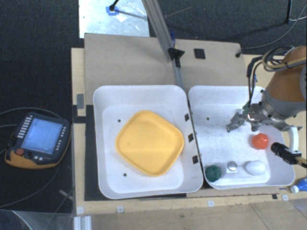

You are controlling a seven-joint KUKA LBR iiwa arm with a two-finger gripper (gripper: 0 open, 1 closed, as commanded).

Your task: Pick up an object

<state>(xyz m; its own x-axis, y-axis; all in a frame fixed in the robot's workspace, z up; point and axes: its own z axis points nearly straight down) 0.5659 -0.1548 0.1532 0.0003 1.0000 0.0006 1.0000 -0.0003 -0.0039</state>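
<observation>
The pincer (235, 123) is being held low in the right white bin (211, 104), apparently empty, its state unclear, beside a round orange-red ball (260, 141).

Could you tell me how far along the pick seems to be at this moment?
Nothing looks picked yet. The orange ball, green ball, small silver object and white egg-shaped object all lie in the right bin. The gripper hangs over bare bin floor, holding nothing. Approach, grasp and lift remain.
</observation>
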